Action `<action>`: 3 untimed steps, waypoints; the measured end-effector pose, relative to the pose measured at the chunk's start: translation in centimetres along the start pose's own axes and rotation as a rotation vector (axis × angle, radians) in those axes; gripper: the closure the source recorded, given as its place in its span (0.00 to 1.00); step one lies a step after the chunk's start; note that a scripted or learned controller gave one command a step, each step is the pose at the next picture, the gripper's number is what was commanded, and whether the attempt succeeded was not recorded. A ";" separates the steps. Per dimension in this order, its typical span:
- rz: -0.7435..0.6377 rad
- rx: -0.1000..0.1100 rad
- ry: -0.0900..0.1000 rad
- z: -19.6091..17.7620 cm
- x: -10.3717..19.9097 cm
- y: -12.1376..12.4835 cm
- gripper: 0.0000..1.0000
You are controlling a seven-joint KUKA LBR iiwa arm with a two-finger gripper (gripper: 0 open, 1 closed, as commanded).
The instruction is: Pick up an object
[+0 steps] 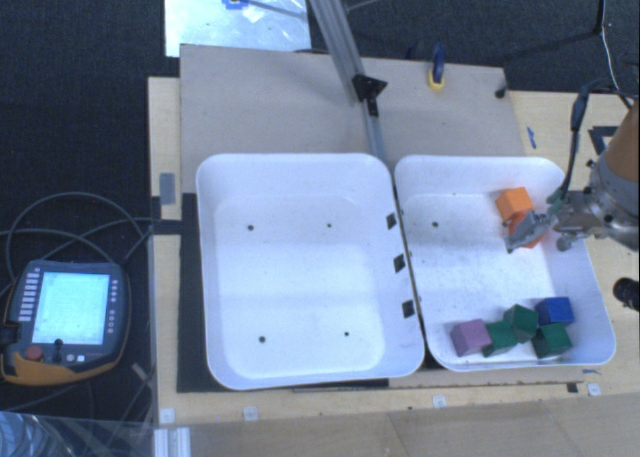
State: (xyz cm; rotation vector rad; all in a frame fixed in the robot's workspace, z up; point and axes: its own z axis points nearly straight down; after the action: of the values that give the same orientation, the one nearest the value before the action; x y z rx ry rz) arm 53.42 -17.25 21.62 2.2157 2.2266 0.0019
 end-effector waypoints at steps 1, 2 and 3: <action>0.001 -0.001 0.000 0.0 0.0 0.0 0.00; 0.003 0.004 0.000 5.5 -0.6 0.8 0.00; 0.003 0.005 0.000 11.8 -0.6 0.8 0.00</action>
State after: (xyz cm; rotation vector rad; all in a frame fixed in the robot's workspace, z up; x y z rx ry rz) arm 54.20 -17.79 9.86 2.2213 2.2259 -0.0032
